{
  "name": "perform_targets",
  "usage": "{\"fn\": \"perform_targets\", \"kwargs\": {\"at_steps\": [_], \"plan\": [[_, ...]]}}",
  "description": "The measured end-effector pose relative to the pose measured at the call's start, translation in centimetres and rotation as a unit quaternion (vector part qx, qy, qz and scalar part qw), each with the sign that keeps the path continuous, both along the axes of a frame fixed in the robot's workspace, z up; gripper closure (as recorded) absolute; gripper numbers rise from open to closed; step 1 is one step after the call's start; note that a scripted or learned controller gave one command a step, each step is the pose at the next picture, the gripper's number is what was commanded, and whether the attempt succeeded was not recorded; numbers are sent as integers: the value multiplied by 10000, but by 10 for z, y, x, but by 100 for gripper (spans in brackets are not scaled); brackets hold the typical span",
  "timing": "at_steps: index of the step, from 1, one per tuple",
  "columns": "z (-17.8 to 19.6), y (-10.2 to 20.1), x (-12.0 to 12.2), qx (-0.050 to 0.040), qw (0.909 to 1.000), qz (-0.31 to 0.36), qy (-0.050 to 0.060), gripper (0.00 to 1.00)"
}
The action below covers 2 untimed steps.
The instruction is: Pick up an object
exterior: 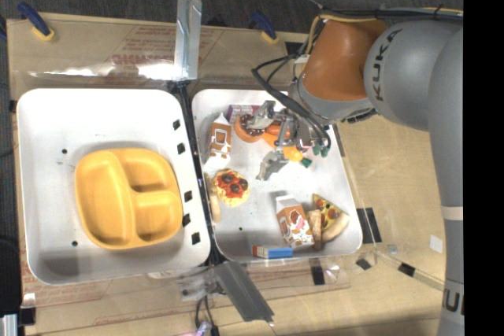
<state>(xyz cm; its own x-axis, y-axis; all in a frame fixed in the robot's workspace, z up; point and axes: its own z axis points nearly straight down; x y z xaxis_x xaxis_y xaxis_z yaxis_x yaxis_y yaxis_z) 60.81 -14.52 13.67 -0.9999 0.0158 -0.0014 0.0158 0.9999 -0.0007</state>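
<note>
Over the far part of the right bin [346, 193], the gripper [277, 161] hangs low among the toy food, beside an orange piece [272, 133] and a doughnut-like item [252, 124]; whether its pincer is spread or pressed together I cannot tell. The step in hand looks like the descent onto a target, and the next move calls for closing squarely on one piece, clear of the tart [231, 186] nearby.

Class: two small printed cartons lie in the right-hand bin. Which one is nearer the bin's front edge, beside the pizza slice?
The carton at the lower right, touching the pizza slice. The other carton lies farther back, beside the divider.
</note>
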Motion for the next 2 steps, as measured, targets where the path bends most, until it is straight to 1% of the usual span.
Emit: {"fn": "perform_targets", "kwargs": {"at_steps": [1,2], "plan": [[-49,6,16,17,9987,499,116,0],[-46,-33,-77,7,9991,423,7,0]]}}
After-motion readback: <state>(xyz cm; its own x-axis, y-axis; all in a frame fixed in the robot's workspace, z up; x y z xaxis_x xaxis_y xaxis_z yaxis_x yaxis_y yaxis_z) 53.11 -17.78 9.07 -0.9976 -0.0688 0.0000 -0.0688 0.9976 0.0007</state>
